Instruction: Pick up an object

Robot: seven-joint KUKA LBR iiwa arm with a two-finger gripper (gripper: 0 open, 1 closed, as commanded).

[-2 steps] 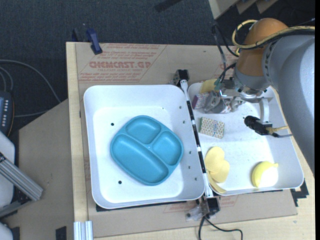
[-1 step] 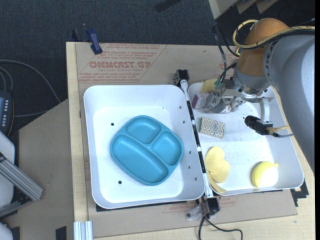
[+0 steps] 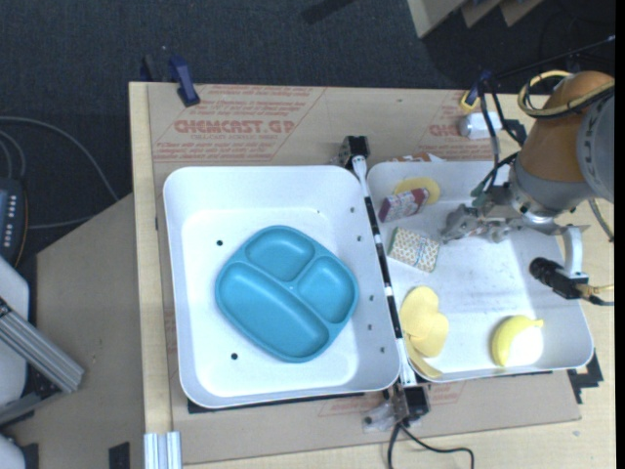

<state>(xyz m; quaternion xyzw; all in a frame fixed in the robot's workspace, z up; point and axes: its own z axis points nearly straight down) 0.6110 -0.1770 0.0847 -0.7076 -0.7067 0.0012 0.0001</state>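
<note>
My gripper hangs over the upper middle of the right bin, on the grey arm that reaches in from the right. Nothing shows in its grasp. A patterned square pad lies just left of and below it. A small red-and-white container and a yellow piece rest at the bin's top left corner. Near the front lie a pale yellow fruit-like object and a lemon.
The left bin holds a blue divided plate. A black clamp strip runs between the two bins. Cables loop behind the arm at the top right. A dark part of the arm juts over the right bin's right side.
</note>
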